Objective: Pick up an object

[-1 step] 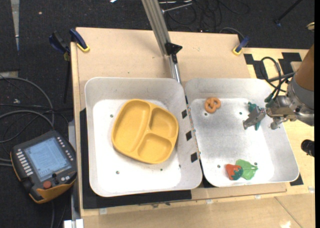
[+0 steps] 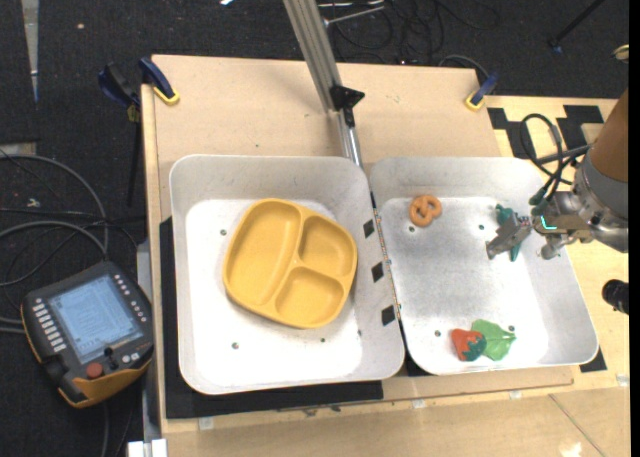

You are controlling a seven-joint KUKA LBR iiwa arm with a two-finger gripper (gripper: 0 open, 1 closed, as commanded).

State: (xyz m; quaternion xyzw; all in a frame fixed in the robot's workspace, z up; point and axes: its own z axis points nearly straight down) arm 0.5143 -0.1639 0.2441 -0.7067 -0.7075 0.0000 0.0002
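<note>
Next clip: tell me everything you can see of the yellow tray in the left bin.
The yellow tray is a rounded, plastic-looking dish with a raised rim and three compartments: one long one on its left and two smaller ones on its right, split by low ridges. It lies flat and right side up, turned at a slight angle, near the middle of the left bin, resting on the bin's white floor. All three compartments look bare, and nothing else touches it.

My gripper [image 2: 512,235] hangs at the right white bin's [image 2: 560,290] upper right; bare floor spreads left and below me. An orange pretzel-shaped toy [image 2: 425,210] sits well left, a red-and-green toy [image 2: 483,342] near the front wall, both apart from me
</note>
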